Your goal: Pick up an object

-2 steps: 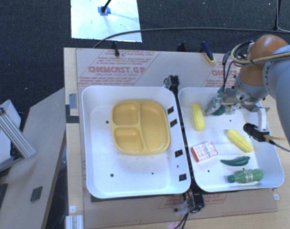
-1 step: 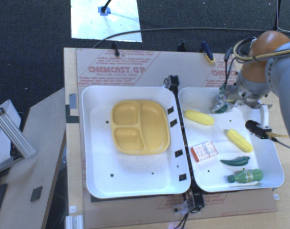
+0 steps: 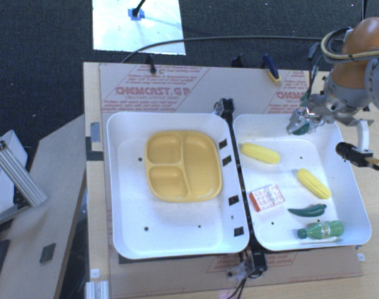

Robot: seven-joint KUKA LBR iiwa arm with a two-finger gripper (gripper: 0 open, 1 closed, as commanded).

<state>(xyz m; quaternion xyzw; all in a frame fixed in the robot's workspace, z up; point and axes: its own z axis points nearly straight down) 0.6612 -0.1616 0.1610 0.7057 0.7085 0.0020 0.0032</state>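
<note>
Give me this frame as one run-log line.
gripper: over right bin's far edge | grasp: unclear | right bin: two corn cobs, green pepper, green bottle, red-white packet | left bin: yellow divided plate

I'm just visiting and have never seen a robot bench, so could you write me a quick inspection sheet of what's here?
Surface: bench bearing left bin and right bin.
Job's things: right bin holds two corn cobs, red-and-white packet, green pepper, green bottle.
Clutter: yellow divided plate in left bin.
Grippers: gripper above right bin's far edge; grip unclear.
Cables: black cable arcing behind bench.
Surroundings: dark floor, white sheet.
</note>
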